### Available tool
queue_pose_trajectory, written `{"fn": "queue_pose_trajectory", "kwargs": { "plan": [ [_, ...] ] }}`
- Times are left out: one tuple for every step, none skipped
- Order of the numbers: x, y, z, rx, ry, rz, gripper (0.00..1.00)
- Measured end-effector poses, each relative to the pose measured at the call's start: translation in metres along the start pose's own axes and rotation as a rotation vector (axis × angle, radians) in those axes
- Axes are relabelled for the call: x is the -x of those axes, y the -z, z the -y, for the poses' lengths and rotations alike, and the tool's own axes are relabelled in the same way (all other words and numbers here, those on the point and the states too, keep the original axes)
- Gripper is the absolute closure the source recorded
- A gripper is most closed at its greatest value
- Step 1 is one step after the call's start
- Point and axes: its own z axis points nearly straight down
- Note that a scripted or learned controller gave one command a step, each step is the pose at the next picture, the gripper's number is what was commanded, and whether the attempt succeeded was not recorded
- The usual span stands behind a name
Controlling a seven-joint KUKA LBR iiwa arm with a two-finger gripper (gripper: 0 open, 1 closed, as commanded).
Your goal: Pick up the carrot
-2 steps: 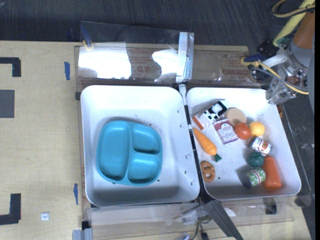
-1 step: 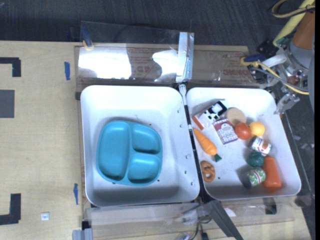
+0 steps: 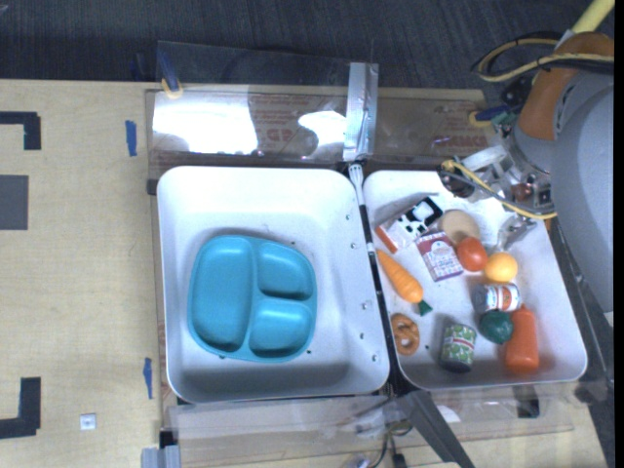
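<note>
Carrot (image 3: 401,277) lying slantwise on the floor of the right bin (image 3: 565,359), close to its left wall, green end pointing toward the near side. Just beyond it: a small red packet (image 3: 440,256). Nearer than it: a pretzel (image 3: 406,332) and a green can (image 3: 457,346). Tool (image 3: 514,224) at that bin's far right corner, well apart from the carrot; spread or pressed together, cannot tell. In the left bin (image 3: 195,193), 1 blue divided plate (image 3: 253,297).

Bright, even overhead light. Hard glare on the clear plastic sheet (image 3: 255,125) at 12 o'clock, blown out white. Soft shadows inside the left bin (image 3: 180,261). Slightly soft focus overall, arm (image 3: 585,154) at 3 o'clock blurred.
</note>
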Motion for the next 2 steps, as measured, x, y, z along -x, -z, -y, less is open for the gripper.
{"fn": "queue_pose_trajectory", "kwargs": {
  "plan": [
    [0.105,-0.009,0.008,0.002,0.115,-0.004,0.00],
    [0.027,0.025,-0.023,0.005,0.119,-0.009,0.00]
  ]
}}
